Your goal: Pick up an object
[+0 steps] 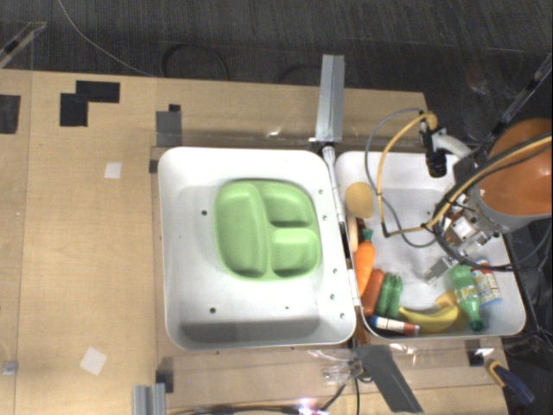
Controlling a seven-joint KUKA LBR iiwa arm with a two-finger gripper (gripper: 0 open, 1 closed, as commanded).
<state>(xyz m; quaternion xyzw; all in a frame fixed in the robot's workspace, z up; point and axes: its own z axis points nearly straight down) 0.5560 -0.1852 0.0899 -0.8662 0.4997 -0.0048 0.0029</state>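
Tool point(445, 264) is seen low in the right bin point(397, 173); its opening state cannot be told from the cables around it. Green bottle point(471, 290) lies just right of and below the tool, long axis diagonal, one end toward the tool and the other toward the bin's lower right corner. Banana point(429, 316) lies just below the tool, carrot point(365, 266) well to its left. A green divided tray point(266, 229) sits in the left bin point(186, 258).
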